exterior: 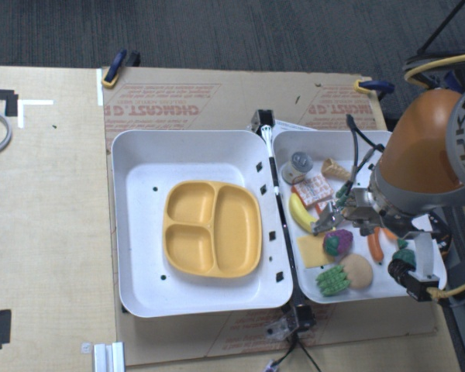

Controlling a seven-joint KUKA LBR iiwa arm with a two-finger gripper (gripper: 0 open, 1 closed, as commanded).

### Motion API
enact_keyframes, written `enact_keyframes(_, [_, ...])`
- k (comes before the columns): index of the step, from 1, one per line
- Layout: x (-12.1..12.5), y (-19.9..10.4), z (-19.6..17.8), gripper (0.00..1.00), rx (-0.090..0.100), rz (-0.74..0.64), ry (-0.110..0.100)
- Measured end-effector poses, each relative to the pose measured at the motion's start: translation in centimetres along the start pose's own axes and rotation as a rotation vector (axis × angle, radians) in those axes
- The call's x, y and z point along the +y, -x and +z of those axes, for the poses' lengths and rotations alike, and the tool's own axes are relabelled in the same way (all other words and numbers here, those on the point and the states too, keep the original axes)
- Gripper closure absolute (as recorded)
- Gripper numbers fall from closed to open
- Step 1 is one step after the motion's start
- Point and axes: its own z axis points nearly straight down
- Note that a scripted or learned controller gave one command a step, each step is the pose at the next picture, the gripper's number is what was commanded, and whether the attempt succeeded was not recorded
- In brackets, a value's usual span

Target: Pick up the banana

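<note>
The gripper (326, 222) hangs low in the right bin (387, 289) — its tip is just beside the banana (300, 213). You cannot tell how it is set. The banana lies by the bin's left wall, next to a red-and-white packet (315, 190). A purple toy (338, 242) and yellow cheese (311, 251) sit close below. The left bin (136, 208) holds a yellow divided plate (214, 229).

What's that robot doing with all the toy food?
The robot arm is reaching into the right bin, which holds a jumble of toy food. Its gripper is down right beside the banana, the thing it is meant to pick up. The banana lies in the bin, near the wall between the two bins, not lifted yet. The left bin holds a yellow divided plate.
</note>
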Motion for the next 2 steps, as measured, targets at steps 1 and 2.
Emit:
enact_keyframes(1, [7.0, 3.7, 5.6, 0.0, -0.001, -0.202, 0.0])
enact_keyframes(2, [5.6, -3.3, 0.0, 0.0, -0.001, -0.367, 0.002])
